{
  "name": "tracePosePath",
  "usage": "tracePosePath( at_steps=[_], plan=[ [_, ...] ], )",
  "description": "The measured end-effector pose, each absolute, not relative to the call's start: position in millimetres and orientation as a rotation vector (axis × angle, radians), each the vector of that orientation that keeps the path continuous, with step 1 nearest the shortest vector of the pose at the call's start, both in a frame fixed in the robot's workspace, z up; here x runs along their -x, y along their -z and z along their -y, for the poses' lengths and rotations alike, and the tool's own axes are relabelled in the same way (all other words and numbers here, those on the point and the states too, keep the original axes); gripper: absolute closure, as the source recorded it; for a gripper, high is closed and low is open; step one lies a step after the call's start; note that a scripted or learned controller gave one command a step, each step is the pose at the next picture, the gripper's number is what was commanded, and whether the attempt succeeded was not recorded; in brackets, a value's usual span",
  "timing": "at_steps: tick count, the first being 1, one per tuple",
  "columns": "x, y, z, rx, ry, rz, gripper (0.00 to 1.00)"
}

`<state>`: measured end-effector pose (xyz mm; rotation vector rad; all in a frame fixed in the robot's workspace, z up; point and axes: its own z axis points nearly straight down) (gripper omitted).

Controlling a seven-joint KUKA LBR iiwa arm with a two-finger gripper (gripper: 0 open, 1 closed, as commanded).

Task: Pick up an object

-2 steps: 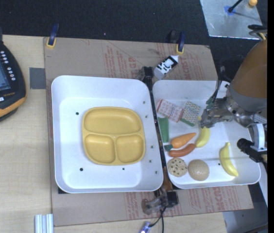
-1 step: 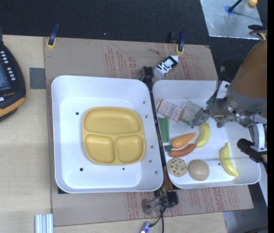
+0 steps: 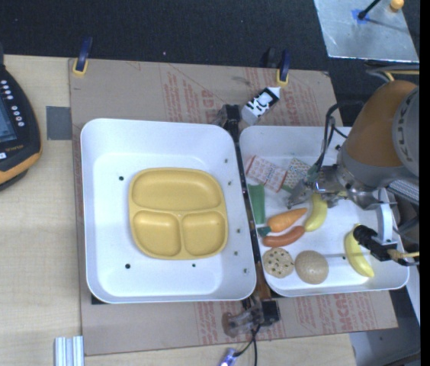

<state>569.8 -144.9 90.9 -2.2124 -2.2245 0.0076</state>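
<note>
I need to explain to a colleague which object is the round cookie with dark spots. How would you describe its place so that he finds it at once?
Look at the right bin, the one that holds the toy food. Go to its near left corner: the cookie lies there, just below the hot dog and left of the tan ball. It is the one flat disc with dark spots; the ball beside it is plain and rounded.

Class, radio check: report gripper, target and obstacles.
Gripper low in the right bin, by banana and carrot. Nothing seen held. Toys crowd together.
</note>
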Motion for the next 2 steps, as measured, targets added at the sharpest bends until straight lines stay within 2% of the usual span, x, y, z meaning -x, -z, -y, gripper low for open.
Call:
tracePosePath(
  at_steps=[1, 2],
  plan=[
    [-570.1, -102, 146, 2.212, -0.011, 2.225, 1.0],
    [-598.8, -193, 64, 2.214, 0.0, 2.226, 1.0]
  ],
)
